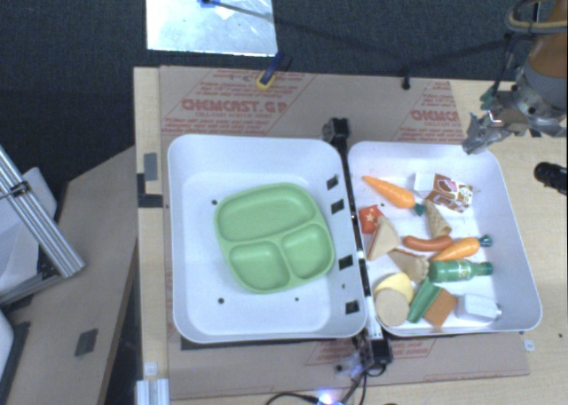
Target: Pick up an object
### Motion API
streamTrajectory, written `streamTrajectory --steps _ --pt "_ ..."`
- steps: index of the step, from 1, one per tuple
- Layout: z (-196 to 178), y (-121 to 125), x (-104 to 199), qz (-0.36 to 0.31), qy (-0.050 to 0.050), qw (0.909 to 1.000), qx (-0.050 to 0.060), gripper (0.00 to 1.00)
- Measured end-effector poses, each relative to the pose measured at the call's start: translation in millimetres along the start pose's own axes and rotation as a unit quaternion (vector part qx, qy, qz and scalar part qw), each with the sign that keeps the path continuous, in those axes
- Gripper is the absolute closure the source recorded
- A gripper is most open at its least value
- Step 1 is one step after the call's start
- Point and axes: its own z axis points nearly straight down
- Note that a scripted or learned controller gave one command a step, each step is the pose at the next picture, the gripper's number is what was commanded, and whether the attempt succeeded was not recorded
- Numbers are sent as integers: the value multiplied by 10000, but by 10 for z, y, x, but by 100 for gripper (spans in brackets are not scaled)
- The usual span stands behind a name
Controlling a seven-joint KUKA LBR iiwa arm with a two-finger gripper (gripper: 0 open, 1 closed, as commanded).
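The right bin (pixel 510 217) holds several toy foods: a carrot (pixel 389 191), a printed snack packet (pixel 450 192), a sausage (pixel 427 242), an orange carrot with a green tip (pixel 460 250), a green bottle (pixel 458 271), a cheese wedge (pixel 384 237) and a pale round piece (pixel 393 289). My gripper (pixel 480 135) hangs at the upper right, above the far right corner of this bin, apart from all the food. Nothing shows between its fingers.
The left bin (pixel 195 172) holds a green divided plate (pixel 272 236). A black divider with clips (pixel 348 217) runs between the bins. A shiny sheet (pixel 211 3) lies beyond the bench. A metal rail (pixel 35 217) stands at the left.
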Motion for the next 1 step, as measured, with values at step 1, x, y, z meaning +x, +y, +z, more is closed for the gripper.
streamTrajectory --steps 1 --pt "-6 -92 571 -17 16 10000 24 100"
